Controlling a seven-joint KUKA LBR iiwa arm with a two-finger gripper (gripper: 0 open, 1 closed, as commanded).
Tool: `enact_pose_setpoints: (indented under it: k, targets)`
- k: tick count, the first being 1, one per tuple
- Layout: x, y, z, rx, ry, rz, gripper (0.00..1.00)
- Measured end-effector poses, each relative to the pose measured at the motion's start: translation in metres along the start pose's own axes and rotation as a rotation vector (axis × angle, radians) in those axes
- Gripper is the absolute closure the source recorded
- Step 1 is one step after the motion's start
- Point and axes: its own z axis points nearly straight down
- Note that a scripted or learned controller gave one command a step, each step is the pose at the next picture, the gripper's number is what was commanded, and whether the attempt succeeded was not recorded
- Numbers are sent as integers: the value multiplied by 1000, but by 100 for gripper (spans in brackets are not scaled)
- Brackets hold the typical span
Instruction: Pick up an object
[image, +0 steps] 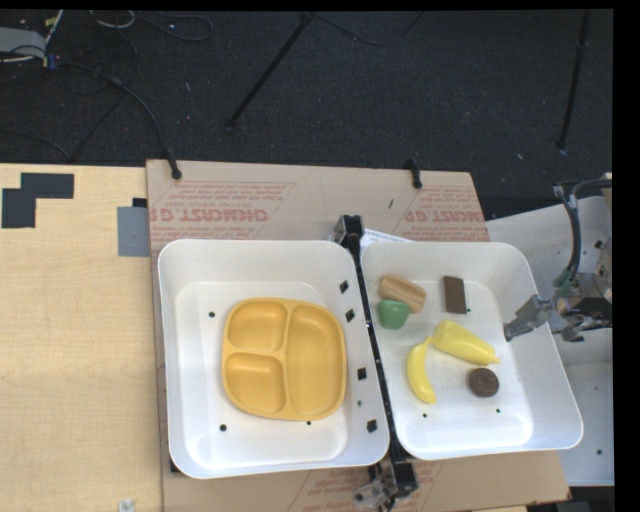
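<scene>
1. Camera view is showing me the claw (527, 320) hanging at the right bin's (545, 420) right rim; I cannot tell its state.
2. I am eyeing the yellow corn-like piece (463, 343), lying just left of it, long axis running toward the claw.

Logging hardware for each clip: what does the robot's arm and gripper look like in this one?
At the camera view's right edge, beside the right shallow white plastic bin, a small metallic grey gripper shows, with darker mechanical parts behind it. A thin dark cable curves above. Other details are too small to tell.
</scene>
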Motion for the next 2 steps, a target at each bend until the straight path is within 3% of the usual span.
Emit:
enact_pose_setpoints:
  k: [1, 2]
  targets:
    - [0, 2, -5, -9, -2, -3, 0]
    - [2, 0, 60, -3, 0, -3, 0]
